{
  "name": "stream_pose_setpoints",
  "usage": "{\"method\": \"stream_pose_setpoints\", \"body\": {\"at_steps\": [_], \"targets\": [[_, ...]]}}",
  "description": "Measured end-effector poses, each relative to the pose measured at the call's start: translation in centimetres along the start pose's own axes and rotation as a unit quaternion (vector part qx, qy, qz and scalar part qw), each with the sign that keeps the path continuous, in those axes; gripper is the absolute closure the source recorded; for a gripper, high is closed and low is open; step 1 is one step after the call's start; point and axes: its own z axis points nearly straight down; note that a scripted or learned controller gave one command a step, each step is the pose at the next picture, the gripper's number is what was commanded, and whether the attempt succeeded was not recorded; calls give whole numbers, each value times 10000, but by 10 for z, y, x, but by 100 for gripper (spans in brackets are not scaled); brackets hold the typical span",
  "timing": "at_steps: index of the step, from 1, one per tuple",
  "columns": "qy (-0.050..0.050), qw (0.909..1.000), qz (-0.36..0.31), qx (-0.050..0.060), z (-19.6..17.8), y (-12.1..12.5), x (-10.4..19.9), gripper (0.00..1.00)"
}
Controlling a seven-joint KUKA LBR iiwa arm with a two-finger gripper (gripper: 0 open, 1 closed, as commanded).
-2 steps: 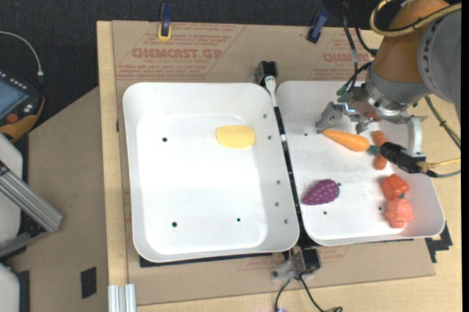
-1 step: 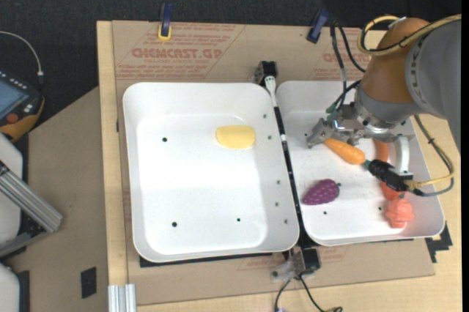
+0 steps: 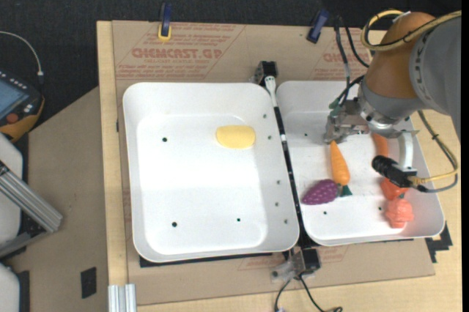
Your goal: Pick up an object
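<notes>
My gripper (image 3: 338,133) hangs over the right bin (image 3: 311,102), low over the top end of the orange carrot (image 3: 339,163), which lies with its green stub towards six o'clock. Just at seven o'clock of the carrot's lower end sits the purple grape bunch (image 3: 321,192), and near the bin's four o'clock corner lie a pink lumpy thing (image 3: 399,213) and a red-orange piece (image 3: 390,188) touching it at twelve o'clock. In the left bin (image 3: 146,105) a yellow lemon-like object (image 3: 235,136) rests alone, towards one o'clock of that bin's middle.
</notes>
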Motion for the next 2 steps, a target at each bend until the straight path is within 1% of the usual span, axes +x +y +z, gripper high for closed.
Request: {"method": "stream_pose_setpoints", "body": {"at_steps": [1, 2], "targets": [[13, 10000, -54, -55, -96, 24, 84, 100], [10, 10000, -17, 37, -89, -44, 123, 100]]}}
